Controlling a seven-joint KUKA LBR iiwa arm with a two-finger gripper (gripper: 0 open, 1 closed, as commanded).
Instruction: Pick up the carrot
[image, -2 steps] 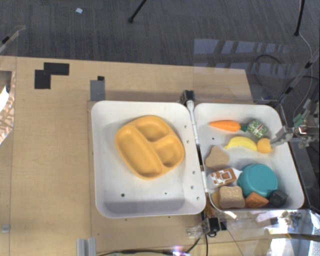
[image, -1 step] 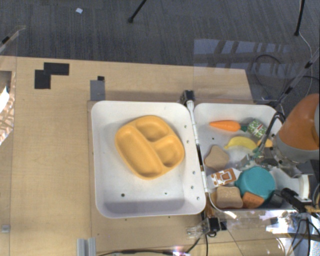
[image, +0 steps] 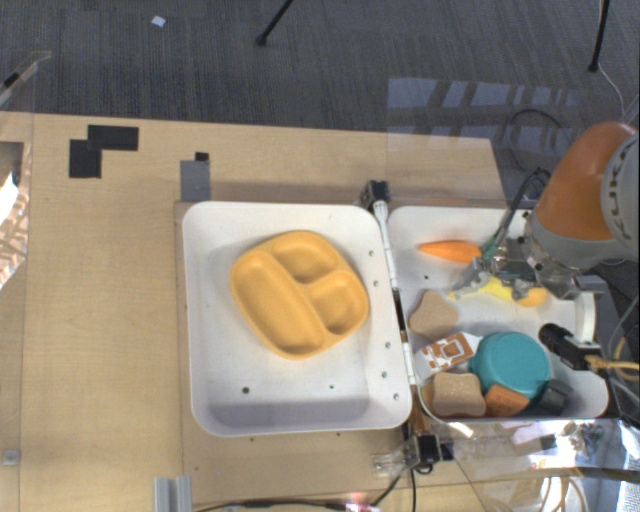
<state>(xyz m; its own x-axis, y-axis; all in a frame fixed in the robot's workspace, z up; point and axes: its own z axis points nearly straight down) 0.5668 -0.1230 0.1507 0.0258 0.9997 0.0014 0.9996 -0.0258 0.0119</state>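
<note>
Carrot (image: 449, 251) lies near the right bin's (image: 400, 225) far edge, bare floor around it; my fingers (image: 497, 266), spread unclear, hover just beside its tip.

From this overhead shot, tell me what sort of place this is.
Probably a robotics lab: a wooden bench on grey carpet holds two white bins, one with a yellow divided plate, the other with toy food such as a carrot, plus loose cables.

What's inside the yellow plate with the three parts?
No food shows in the yellow plate. It sits in the left bin. The carrot lies in the right bin, by the gripper.
</note>
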